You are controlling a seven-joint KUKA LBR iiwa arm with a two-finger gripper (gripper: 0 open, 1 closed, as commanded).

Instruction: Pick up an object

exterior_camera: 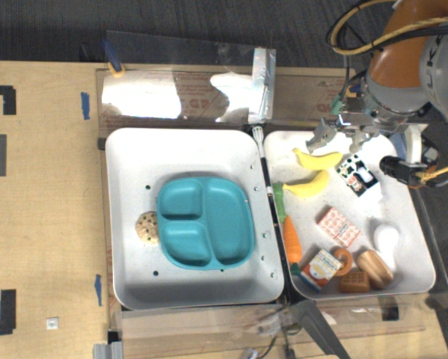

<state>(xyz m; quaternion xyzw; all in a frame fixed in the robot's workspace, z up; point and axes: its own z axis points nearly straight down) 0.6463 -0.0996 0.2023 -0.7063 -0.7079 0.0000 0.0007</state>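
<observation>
My gripper point(336, 137) hangs over the back of the right bin point(422, 226), its two fingers spread apart with nothing between them. A yellow banana point(311, 175) lies just below and to the left of it, and its upper tip is close under the left finger point(318, 137). A black-and-white patterned block point(356, 175) sits just below the right finger. Further forward lie a pink checked box point(338, 226), an orange carrot point(292, 239) and a white egg-shaped item point(387, 236).
The left bin point(126, 163) holds a teal divided plate point(206, 221) and a cookie point(147, 226) beside it. At the right bin's front lie a brown bread roll point(375, 268), a small packet point(323, 266) and a green item point(278, 197) along the divider. Clear panels point(262, 84) stand behind the bins.
</observation>
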